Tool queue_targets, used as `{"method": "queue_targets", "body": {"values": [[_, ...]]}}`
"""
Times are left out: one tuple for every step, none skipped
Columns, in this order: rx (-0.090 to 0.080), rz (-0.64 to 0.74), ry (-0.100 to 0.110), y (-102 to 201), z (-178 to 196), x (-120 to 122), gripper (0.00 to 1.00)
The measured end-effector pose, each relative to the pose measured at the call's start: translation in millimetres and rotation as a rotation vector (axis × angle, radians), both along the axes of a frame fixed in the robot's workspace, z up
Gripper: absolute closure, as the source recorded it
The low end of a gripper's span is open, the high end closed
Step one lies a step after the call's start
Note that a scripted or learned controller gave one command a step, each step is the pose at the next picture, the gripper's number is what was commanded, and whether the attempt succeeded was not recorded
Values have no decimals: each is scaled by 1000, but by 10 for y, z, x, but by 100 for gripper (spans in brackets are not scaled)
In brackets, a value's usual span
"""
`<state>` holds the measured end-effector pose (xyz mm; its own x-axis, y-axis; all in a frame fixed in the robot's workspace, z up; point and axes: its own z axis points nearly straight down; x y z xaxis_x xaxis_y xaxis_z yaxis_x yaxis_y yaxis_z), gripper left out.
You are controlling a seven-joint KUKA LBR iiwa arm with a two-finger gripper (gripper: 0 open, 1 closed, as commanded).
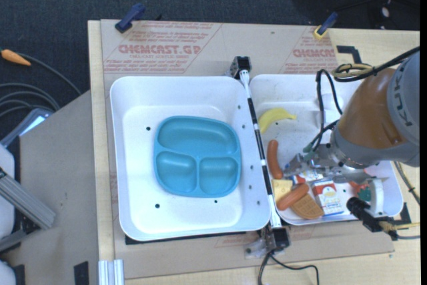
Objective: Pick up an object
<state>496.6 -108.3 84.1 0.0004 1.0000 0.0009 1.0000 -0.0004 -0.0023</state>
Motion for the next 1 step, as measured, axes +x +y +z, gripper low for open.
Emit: {"method": "queue_targets", "body": {"values": [[0, -1, -2, 2, 101, 4, 100]]}}
